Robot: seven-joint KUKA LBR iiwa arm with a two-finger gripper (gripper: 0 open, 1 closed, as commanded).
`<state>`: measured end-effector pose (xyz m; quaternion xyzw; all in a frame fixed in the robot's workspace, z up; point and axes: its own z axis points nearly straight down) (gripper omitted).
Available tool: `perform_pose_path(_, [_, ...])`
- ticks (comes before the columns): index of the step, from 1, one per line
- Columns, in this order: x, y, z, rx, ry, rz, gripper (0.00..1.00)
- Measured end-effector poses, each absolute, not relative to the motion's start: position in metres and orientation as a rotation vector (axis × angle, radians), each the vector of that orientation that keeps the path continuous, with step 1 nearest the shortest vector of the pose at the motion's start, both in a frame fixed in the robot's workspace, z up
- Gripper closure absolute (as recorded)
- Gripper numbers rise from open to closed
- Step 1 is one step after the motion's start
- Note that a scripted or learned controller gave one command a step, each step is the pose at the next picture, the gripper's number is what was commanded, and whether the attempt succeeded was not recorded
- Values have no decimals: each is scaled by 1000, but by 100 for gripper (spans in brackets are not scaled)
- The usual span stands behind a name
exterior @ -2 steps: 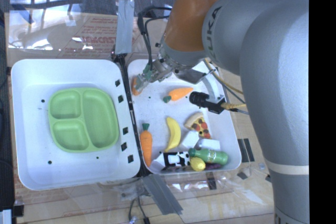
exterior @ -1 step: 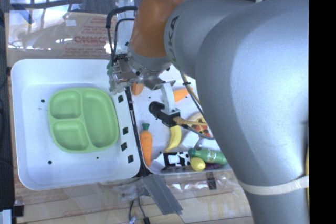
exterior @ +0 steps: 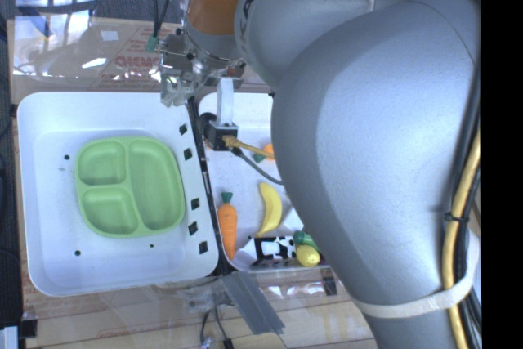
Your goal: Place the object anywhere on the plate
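A light green plate (exterior: 129, 185) with three compartments lies in the left white bin (exterior: 41, 135), and nothing rests on it. My gripper (exterior: 178, 84) hangs over the far end of the wall between the two bins, above and to the right of the plate. In the right bin (exterior: 233, 261) lie an orange carrot (exterior: 227, 228), a yellow banana (exterior: 270, 207), a black and white toy (exterior: 274, 248) and a yellow piece with a green top (exterior: 307, 252). A small orange item (exterior: 268, 149) peeks out beside the arm.
The big grey arm (exterior: 368, 135) covers most of the right bin. The dividing wall (exterior: 200, 200) carries several black clips. Clear plastic sheeting (exterior: 73, 53) lies behind the left bin.
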<state>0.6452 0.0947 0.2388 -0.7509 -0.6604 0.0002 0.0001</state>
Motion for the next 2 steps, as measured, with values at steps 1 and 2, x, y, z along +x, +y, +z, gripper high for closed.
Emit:
perform_pose_path(1, [612, 70, 212, -2468, -1938, 11, 100])
perform_pose_path(2, [612, 71, 212, -2467, -1939, 10, 0])
